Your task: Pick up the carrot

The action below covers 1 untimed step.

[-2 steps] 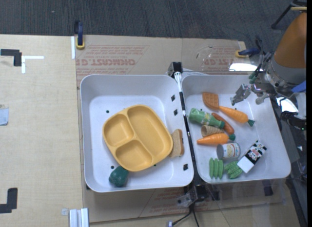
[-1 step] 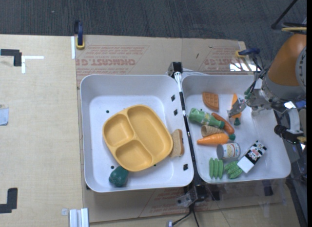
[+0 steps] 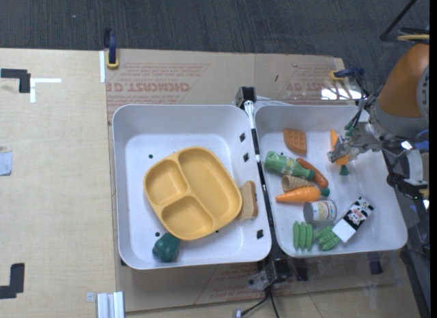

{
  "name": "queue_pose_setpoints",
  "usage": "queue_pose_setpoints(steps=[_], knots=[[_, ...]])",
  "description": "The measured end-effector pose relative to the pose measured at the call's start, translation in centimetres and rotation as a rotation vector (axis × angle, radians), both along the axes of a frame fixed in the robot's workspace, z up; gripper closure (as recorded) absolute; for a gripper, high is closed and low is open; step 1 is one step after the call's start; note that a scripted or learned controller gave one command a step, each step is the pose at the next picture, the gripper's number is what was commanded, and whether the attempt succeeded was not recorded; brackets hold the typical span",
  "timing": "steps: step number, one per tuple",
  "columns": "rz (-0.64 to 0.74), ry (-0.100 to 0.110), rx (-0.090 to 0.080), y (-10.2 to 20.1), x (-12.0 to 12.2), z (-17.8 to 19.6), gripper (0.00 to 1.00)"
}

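My gripper (image 3: 340, 154) hangs over the right part of the right bin (image 3: 382, 241), shut on a small carrot (image 3: 334, 139). The carrot's orange body shows on either side of the fingers, and its green tip (image 3: 343, 169) points down toward the bin floor. A second, larger carrot (image 3: 298, 196) lies flat in the middle of the same bin, left of the gripper, with its green end to the right. A red-orange pepper-like piece (image 3: 313, 171) lies just above it.
The right bin also holds a waffle piece (image 3: 295, 140), a green bottle (image 3: 283, 164), a cone (image 3: 295, 182), a can (image 3: 319, 211), pea pods (image 3: 304, 235) and a black-and-white carton (image 3: 354, 220). In the left bin (image 3: 123, 173) are a yellow divided plate (image 3: 192, 192), a bread slice (image 3: 248, 200) and a dark green vegetable (image 3: 166, 247).
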State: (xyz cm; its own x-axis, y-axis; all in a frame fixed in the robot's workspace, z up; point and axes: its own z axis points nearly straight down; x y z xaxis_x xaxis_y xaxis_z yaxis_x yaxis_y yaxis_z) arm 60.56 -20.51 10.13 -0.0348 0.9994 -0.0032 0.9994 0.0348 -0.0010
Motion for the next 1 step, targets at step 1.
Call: queue_pose_setpoints(steps=[1], knots=[[-0.303,-0.001,0.001,2.69,2.24,3.8,1.0]])
